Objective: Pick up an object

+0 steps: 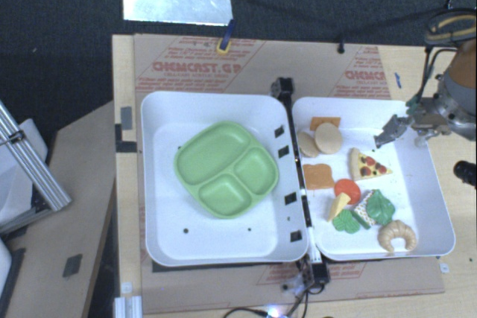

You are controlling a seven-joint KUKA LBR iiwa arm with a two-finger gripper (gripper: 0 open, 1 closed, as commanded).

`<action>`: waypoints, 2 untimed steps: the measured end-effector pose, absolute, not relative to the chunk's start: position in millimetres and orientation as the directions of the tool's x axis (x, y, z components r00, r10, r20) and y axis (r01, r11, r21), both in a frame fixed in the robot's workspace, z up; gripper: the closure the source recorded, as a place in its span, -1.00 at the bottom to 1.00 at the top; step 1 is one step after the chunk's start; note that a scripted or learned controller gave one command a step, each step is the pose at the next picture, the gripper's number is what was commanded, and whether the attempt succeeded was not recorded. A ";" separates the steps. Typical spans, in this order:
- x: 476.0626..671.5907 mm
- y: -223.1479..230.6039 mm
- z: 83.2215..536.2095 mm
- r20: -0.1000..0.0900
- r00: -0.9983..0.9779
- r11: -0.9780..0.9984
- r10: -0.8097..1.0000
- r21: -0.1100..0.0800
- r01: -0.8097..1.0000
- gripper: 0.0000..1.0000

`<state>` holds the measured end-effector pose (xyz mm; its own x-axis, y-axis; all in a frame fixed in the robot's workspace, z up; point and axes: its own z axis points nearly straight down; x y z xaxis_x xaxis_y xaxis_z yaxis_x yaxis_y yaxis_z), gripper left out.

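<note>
Approach step: my gripper (389, 132) hovers just above-right of the pizza (368, 164); whether it is open, I cannot tell. Next: descend onto the pizza.

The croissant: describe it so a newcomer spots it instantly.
Look in the right-hand white bin, at its near right corner. The curved tan pastry-shaped toy croissant lies there, just below the leafy green toy. It is the one crescent-shaped piece.

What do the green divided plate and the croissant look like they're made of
Green divided plate: probably matte moulded plastic, judging by its uniform colour and soft rounded ridges. Croissant: likely a plastic toy with a slight sheen, though rubber is possible.
</note>
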<state>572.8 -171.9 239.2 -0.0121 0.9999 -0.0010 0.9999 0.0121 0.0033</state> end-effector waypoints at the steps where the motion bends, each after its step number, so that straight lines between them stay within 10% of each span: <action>1: 572.5 -172.5 235.6 0.000 -0.003 0.003 1.000 0.000 1.000 -1.00; 2: 577.0 -176.3 185.4 -0.002 -0.002 0.002 1.000 0.006 1.000 -1.00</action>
<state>577.0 -176.3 185.4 -0.0022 1.0000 -0.0016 1.0000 0.0022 0.0056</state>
